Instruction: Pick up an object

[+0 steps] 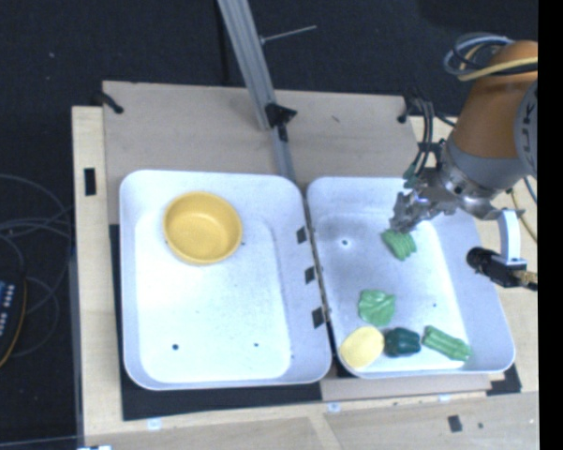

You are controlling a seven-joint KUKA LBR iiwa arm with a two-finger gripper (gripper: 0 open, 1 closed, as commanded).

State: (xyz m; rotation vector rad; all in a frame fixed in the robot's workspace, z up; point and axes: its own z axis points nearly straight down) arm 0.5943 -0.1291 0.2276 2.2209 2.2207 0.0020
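Dark floor surrounds the table (206, 111). At the right bin's (468, 293) far end, the claw (405, 221) touches a green toy (399, 244), probably light, stiff plastic; its grip cannot be told.

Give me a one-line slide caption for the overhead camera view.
Arm's hand poised at a green toy in the right bin; yellow bowl in the left bin.

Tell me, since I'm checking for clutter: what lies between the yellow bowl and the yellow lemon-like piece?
In the camera view, bare white bin floor and the bins' meeting rims lie between yellow bowl and yellow piece.
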